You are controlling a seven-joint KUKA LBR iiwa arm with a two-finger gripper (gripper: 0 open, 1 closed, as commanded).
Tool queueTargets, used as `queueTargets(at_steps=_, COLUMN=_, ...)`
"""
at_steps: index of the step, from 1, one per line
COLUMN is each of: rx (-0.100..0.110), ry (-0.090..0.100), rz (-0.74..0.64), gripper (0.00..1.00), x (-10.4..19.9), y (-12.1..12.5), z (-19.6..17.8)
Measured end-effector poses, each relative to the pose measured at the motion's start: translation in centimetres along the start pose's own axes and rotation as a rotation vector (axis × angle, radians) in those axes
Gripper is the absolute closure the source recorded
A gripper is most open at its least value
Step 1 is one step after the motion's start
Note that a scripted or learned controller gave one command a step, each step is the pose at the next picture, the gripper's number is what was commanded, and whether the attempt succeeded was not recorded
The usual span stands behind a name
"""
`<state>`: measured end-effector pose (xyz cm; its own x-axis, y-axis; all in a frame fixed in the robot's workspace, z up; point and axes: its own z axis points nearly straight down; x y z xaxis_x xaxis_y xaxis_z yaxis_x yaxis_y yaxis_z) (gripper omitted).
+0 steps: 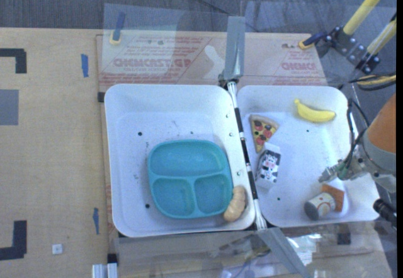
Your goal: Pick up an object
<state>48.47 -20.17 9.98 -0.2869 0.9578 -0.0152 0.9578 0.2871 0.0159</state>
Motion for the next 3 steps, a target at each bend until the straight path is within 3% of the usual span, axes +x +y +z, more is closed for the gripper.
queueTargets(at_steps=1, rx=0.015, ry=0.014, rz=0.115, gripper=1.00, x=5.4, y=6.6, z=-5.4)
queueTargets(at_steps=2, rx=0.015, ry=0.014, rz=0.115, gripper=0.00, x=5.4, y=6.6, z=-5.4)
queueTargets(at_steps=3, rx=-0.009, ry=0.005, rz=0.070, gripper=0.00, x=6.9, y=8.7, z=-1.2)
